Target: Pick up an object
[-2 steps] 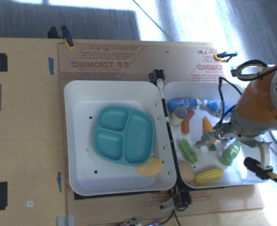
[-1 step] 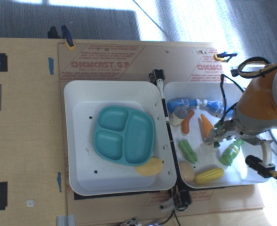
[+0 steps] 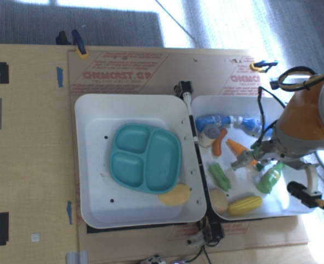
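Corn [image 3: 245,204] in rt bin [image 3: 272,216]; tool [image 3: 245,161] over carrot [image 3: 237,146], grip unclear.

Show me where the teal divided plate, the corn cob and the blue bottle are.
teal divided plate [image 3: 145,157]: camera view, on the ridge between its compartments.
corn cob [image 3: 244,205]: camera view, middle of the yellow cob.
blue bottle [image 3: 211,121]: camera view, on its blue body.

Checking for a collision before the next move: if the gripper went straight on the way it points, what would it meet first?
Probably the orange carrot just ahead of the gripper, which points toward the view's left; depth is unclear, so it might pass above it.
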`<state>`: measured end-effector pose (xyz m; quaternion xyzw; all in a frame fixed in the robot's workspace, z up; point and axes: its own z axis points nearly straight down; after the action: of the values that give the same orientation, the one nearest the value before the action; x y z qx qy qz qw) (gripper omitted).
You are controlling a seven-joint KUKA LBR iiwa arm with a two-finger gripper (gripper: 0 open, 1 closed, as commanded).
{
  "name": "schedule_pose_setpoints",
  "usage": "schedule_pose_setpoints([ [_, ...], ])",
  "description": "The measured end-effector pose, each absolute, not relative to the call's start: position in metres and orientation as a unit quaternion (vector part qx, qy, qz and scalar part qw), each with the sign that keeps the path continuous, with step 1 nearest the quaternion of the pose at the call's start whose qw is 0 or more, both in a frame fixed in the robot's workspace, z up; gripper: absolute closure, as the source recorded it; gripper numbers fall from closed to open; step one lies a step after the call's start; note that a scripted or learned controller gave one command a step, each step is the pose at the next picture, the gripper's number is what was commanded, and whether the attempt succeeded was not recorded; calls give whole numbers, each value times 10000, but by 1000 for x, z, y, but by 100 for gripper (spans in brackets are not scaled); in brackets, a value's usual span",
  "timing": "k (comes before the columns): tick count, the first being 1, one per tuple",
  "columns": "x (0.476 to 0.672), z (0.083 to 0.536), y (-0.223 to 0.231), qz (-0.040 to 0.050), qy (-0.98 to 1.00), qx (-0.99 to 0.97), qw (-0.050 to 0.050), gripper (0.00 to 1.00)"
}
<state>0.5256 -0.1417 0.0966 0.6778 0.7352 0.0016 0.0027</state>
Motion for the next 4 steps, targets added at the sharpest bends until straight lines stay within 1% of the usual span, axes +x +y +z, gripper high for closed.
schedule_pose_setpoints([
  [1, 535, 86, -148, 10, 8274, 5616, 20, 0],
  [2, 537, 97, -148, 19, 8272, 5619, 49, 100],
  [3, 537, 97, -148, 18, 8272, 5618, 47, 0],
  [4, 550, 86, -128, 5, 9282, 3720, 32, 0],
])
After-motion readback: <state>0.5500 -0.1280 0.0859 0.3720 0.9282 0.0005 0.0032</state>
